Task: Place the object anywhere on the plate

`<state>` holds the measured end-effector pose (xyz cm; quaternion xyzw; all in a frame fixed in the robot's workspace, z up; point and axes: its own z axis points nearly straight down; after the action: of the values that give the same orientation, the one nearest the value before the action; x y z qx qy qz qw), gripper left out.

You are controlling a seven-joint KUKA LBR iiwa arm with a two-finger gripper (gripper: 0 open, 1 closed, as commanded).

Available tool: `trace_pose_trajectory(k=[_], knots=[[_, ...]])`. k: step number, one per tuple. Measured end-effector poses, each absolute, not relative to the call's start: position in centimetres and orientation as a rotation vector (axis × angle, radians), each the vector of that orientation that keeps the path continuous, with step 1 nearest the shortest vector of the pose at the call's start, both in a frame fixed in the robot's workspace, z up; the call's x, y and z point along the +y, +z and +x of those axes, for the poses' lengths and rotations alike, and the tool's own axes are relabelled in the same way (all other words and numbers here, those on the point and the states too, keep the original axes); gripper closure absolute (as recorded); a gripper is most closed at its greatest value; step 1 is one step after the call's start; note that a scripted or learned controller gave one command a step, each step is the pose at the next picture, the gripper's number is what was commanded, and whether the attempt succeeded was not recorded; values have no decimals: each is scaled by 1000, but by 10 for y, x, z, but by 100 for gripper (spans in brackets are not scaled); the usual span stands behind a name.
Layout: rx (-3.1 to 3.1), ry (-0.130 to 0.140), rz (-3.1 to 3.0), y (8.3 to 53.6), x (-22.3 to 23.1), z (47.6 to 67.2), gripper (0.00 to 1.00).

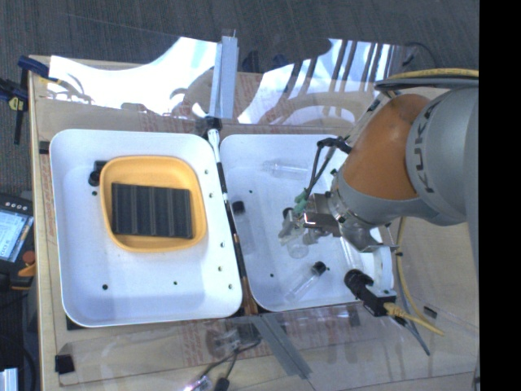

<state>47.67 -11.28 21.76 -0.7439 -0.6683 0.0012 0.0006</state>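
Down in the right-hand shallow white bin sits the end effector, low over a cluster of clear plastic pieces, and whether it is open or closed cannot be told from this angle.

Biggest first: the wooden tabletop carries both bins. The left-hand shallow white bin holds the yellow rounded plate with the dark ribbed centre, and nothing rests on it. The grey arm with its orange band reaches in from the right and hangs over the right bin.

Smaller now: a clear plastic tube lies near the bin's far side, another clear vial-like piece lies near the front, and a small transparent object sits just under the tool. Which one is the target is a guess; the one under the tool looks likeliest.

Progress call: early. Nothing is visibly gripped, and the lift, the carry across the divider and the release on the plate are all left to do.
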Motion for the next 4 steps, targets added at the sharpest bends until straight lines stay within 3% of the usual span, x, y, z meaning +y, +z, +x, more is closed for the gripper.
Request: trace_pose_trajectory(k=[1,2,3,4], knots=[[-2195,2,-2242,231,-100,526,100],[-2259,4,-2178,175,-94,596,100],[-2508,3,-1883,191,-57,592,100],[-2508,3,-1884,191,-57,592,0]])
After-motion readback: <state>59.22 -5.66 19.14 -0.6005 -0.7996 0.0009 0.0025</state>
